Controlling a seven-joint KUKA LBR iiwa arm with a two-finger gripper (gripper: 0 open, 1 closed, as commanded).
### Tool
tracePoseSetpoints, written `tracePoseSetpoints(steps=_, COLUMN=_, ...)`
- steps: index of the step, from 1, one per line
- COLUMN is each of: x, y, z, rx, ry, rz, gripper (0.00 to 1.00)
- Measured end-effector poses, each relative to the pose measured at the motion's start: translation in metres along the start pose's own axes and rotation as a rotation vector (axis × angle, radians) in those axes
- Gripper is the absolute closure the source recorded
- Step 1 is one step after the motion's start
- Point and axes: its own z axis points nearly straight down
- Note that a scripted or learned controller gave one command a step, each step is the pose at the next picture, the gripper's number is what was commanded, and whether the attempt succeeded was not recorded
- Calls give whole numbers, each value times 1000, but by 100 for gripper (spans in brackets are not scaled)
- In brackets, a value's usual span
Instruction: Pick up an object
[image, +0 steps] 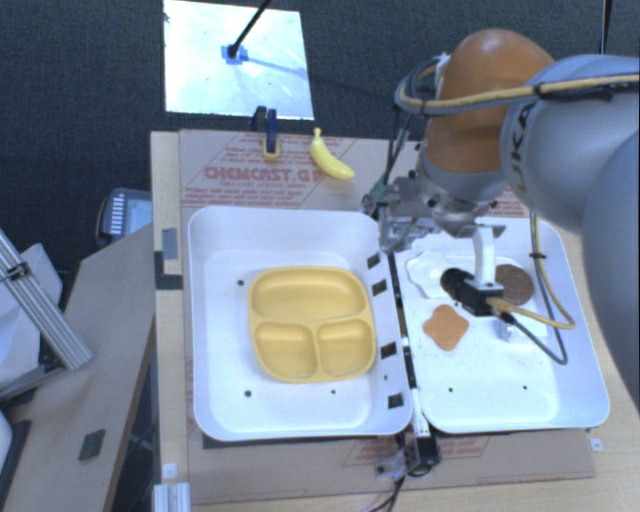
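The right bin (520, 400) holds a flat white piece (424, 272), a brown round disc (518, 283) and an orange-brown wavy-edged piece (446, 327). My gripper (392, 236) hangs low over the right bin's far left corner, next to the divider between the bins. It is just above and to the left of the white piece. The grey arm with its orange band covers the far part of that bin. Nothing shows between the gripper's tips.
A yellow three-compartment tray (308, 322) lies in the left bin (215, 330). A yellow toy banana (330, 157) and a yellow-and-black clamp (270, 135) rest on the cardboard behind the bins. The front half of the right bin is bare white floor.
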Motion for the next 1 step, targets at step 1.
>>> tracePoseSetpoints(steps=1, x=51, y=-8, z=3, rx=0, ry=0, rz=1, gripper=100)
